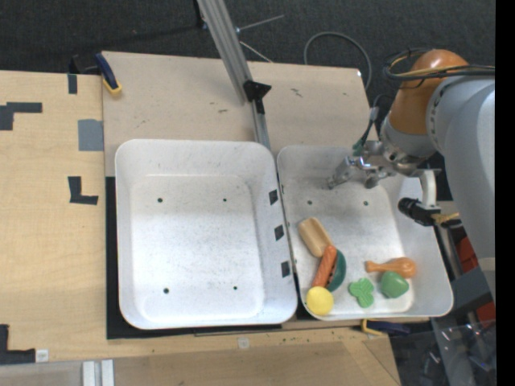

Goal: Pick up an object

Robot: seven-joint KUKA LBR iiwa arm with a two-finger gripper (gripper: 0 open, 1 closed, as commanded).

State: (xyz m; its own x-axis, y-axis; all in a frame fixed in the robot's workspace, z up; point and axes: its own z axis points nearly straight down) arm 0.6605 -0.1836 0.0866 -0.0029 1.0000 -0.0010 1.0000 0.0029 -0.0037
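Several toy foods lie in the near half of the right bin (pixel 366 207): a tan bread piece (pixel 314 234), an orange carrot (pixel 325 265) resting against a dark green piece (pixel 339 272), a yellow lemon (pixel 319 300), a small green piece (pixel 362 292), a green pepper (pixel 393 285) and an orange drumstick (pixel 389 267). My gripper (pixel 339 178) hangs low over the far part of the right bin, well apart from the toys and up-right of the bread piece. I see nothing in it.
The left bin (pixel 193 215) sits beside the right one, their rims touching. A metal pole (pixel 233 55) slants down to the bins' far junction. The grey arm (pixel 459 135) and black fittings (pixel 414 209) crowd the right bin's right rim.
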